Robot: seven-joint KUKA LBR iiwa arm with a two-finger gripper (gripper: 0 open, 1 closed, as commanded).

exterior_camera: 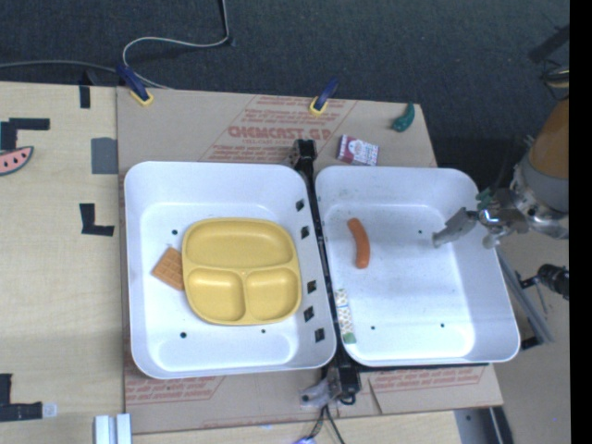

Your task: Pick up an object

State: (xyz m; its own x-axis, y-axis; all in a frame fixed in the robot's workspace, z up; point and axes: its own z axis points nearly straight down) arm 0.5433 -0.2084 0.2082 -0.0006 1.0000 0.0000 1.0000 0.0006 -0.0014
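Target object: hot dog sausage (pixel 359 242), lying in the right bin (pixel 481 336), in the bin's 9 o'clock sector, near the divider between the two bins.
Long axis: runs roughly 12 o'clock to 6 o'clock, with a slight bow; the upper end points toward 11 o'clock, the lower end toward 6 o'clock.
Material and shape: smooth, orange-red, cylindrical with rounded ends; appears to be moulded plastic.
Gripper (pixel 444 235): above the right bin's 3 o'clock rim, metallic grey, reaching toward 9 o'clock. It is well apart from the sausage. Finger opening cannot be determined at this resolution; nothing is visible between the fingers.
Right bin: shallow, white, rounded corners, floor lightly speckled.
Left bin (pixel 148 340): same form, matte white.
Plate (pixel 242 269): yellow, glossy, rounded-square, three compartments, central in the left bin.
Cracker (pixel 168 268): tan, flat, square, at the plate's 9 o'clock edge, partly tucked under it.
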